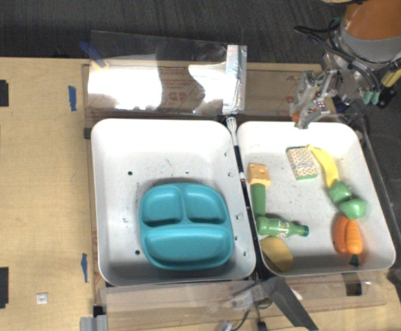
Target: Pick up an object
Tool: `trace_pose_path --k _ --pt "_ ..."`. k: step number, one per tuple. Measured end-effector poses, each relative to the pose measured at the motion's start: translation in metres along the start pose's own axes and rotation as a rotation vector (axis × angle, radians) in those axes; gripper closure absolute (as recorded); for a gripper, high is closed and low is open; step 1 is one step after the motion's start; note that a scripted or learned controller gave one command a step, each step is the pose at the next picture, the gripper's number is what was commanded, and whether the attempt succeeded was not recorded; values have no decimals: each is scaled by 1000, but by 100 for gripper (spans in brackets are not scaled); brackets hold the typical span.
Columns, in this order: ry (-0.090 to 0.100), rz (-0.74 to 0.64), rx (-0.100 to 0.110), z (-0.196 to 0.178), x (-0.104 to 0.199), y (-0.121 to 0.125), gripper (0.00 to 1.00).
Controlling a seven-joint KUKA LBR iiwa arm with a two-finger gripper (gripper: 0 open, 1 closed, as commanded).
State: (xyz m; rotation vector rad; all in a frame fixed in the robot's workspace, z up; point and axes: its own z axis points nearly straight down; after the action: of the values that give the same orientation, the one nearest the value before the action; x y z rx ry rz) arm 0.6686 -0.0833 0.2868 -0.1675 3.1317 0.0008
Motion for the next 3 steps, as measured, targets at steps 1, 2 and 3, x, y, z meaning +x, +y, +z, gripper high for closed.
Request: trace_pose_path --k 1,2,3 --pt "6 -78 -2 21 -2 25 100" --pt "-1 -218 -1 -3 -5 45 100" --pt "1 -325 -1 -2 -5 45 100"
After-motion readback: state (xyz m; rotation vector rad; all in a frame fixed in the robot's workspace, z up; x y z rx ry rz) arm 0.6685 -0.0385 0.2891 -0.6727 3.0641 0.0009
